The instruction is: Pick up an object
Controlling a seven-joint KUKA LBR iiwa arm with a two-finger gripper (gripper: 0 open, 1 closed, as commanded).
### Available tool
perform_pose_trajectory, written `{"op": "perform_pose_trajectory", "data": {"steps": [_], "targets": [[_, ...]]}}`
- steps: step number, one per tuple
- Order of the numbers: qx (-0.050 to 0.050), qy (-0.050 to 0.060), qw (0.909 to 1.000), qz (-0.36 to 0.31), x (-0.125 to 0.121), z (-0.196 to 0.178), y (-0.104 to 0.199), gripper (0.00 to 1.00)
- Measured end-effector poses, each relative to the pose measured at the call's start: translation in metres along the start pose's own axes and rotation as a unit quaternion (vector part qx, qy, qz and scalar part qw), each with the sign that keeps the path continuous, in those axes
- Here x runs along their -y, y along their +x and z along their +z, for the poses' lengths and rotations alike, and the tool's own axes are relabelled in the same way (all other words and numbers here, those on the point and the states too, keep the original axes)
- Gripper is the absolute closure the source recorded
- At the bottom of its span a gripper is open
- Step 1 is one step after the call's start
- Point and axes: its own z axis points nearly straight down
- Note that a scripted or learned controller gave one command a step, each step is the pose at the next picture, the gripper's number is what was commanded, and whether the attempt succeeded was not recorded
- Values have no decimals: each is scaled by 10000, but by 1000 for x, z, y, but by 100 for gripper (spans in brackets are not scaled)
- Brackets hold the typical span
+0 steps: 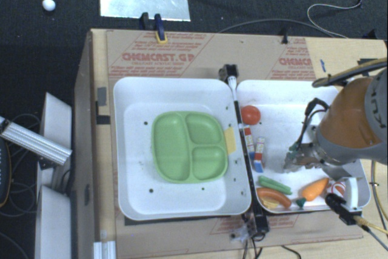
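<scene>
Two white bins sit side by side on the surface. The left bin (130, 148) holds a green tray (188, 147). The right bin (285, 94) holds small toy foods: a tomato (250, 114) near its left wall, a carrot (314, 189), a green pod (274, 184) and a hot dog (274, 197) along its near edge. The gripper (298, 159) hangs low over the right bin's middle, just beside the carrot; whether its jaws are open cannot be told. The carrot looks light, stiff and smooth, best gripped across its thick middle.
</scene>
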Motion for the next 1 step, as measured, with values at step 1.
{"op": "perform_pose_trajectory", "data": {"steps": [1], "targets": [[6,-2,10000,-7,-41,-103,8,100]]}}
